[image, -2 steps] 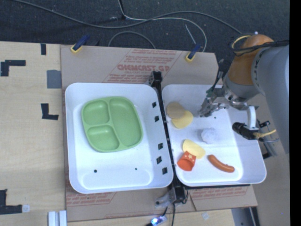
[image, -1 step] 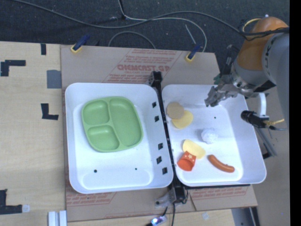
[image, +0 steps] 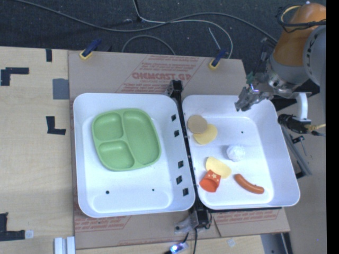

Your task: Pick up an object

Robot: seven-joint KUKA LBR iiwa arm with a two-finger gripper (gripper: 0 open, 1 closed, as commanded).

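Gripper poised over the far rim of the right bin, finger state impossible to tell.

Grey arm angled down from upper right, orange band above wrist. Below, cardboard-covered bench, left bin bearing green divided plate; right bin scattered with toy food: sausage, yellow piece, tan disc, red cup, white ball. Dark carpet and cables beyond.

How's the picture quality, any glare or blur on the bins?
Camera view: even, soft light, faint shadows; the white right bin looks bright, so the pale ball barely stands out; the gripper is slightly blurred; the green tray is clear.
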